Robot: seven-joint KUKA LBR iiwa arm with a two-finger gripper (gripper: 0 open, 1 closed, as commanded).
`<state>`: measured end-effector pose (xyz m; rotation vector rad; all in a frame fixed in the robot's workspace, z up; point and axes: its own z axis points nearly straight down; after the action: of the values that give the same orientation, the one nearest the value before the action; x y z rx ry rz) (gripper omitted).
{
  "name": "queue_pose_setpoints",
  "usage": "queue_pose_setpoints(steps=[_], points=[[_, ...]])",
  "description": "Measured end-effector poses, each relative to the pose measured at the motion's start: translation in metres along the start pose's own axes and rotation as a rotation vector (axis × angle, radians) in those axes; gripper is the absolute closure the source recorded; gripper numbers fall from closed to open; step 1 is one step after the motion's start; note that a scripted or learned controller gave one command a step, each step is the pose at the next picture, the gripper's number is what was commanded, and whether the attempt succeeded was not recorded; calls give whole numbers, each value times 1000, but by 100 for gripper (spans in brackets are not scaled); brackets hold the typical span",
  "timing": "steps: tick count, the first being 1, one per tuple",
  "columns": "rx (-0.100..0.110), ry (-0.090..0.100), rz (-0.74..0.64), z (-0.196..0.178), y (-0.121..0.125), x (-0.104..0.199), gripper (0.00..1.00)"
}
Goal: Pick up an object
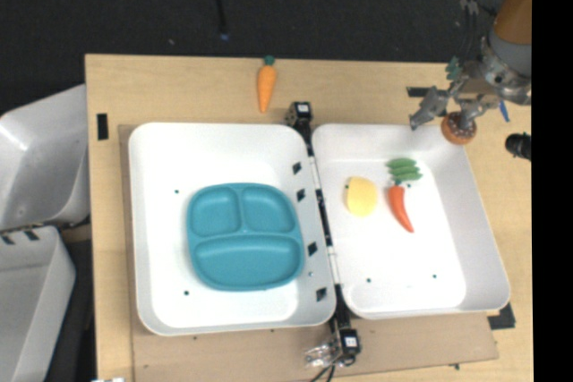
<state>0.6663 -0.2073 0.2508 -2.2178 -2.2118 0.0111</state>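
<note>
In the right bin (421,282) lie two small toys: a pale yellow, rounded piece like a lemon (362,196), and just beside it an orange-red carrot (400,206) with a green leafy top, its point aimed toward the bin's near edge. Both sit in the far half of the right bin, close to each other but apart.

The arm (512,13) comes in past the right bin's far right corner, its orange band above a grey wrist. The gripper (458,107) hangs over that corner, at the bin's rim, above a small brown round thing (458,131) on the tabletop (376,85). I cannot tell whether the jaws are open or closed.

The carrot and lemon lie well apart from the gripper, further inside the right bin.

The left bin (152,282), touching the right bin, holds a blue divided plate (243,236). Beyond it, on the tabletop, lies a second orange carrot (266,85).
</note>
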Motion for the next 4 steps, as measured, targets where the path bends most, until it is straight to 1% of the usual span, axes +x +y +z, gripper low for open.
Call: queue_pose_setpoints(steps=[1, 2, 3, 4], points=[[-13, -3, -4, -9, 2, 1, 0], [-10, -3, -7, 36, 9, 1, 0], [-9, -3, -2, 92, 10, -10, 0], [21, 19, -4, 144, 7, -5, 0]])
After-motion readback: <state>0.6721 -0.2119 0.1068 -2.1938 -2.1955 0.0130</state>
